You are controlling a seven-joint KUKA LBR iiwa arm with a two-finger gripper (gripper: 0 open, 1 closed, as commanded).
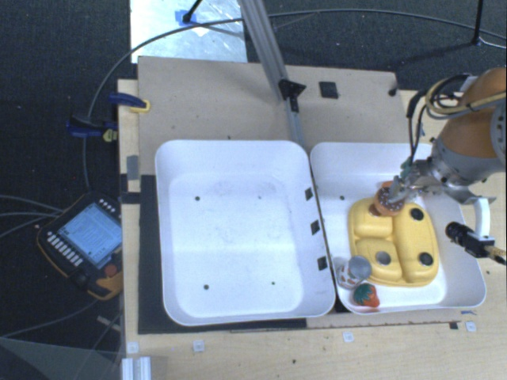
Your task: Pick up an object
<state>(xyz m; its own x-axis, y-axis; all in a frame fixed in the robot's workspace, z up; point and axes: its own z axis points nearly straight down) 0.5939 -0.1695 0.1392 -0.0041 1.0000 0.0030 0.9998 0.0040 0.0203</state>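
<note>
In the right bin (459, 291) lies a big yellow plastic block (404, 248) with dark round holes in its top. A small brown round piece (387, 202) rests at the block's far edge. My gripper (396, 190) comes down from the right and its tip sits right on or just over that brown piece. A grey round thing (359, 267) and a red and green piece (365, 294) lie at the bin's near left corner, beside the block.
The left bin (234, 228) stands next to the right one, their rims touching in the middle. A slanted metal pole (265, 42) rises behind the bins. A teach pendant (83, 244) lies off the bench at the left.
</note>
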